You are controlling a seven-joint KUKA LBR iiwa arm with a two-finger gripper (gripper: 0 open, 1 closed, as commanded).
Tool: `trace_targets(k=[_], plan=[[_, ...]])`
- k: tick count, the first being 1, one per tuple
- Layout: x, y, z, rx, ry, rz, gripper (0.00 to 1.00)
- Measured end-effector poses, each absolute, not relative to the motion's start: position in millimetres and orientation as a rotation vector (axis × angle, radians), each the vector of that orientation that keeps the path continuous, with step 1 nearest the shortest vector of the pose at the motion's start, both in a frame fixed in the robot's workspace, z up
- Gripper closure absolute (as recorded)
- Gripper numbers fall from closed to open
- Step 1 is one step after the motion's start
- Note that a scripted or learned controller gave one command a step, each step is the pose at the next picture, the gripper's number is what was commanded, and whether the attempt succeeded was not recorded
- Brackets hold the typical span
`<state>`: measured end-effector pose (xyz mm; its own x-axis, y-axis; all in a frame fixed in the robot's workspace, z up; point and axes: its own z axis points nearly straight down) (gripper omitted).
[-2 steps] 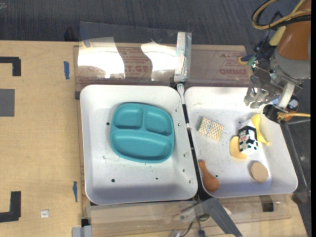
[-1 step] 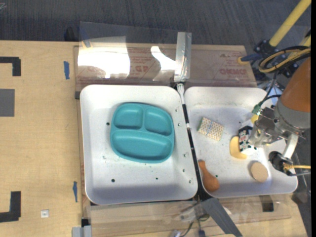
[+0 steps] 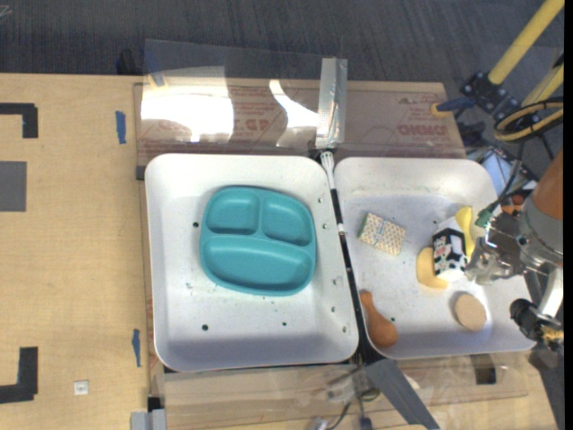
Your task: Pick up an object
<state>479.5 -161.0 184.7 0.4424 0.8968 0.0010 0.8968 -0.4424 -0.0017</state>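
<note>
You have two white bins on the worktop (image 3: 72, 240): the left bin (image 3: 170, 321) carries a teal divided plate (image 3: 259, 240), the right bin (image 3: 403, 182) the small pickables. The pincer (image 3: 479, 262) sits at that bin's right side, its opening impossible to judge. Just beside it lie a yellow-and-black toy (image 3: 443, 256) and a tan disc (image 3: 468, 311); crowding could make it nudge both instead of gripping one.
</note>
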Motion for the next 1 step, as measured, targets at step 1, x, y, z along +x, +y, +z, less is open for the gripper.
trace_targets(k=[1], plan=[[479.1,-160.6,183.5,-2.665,-1.658,0.002,0.00]])
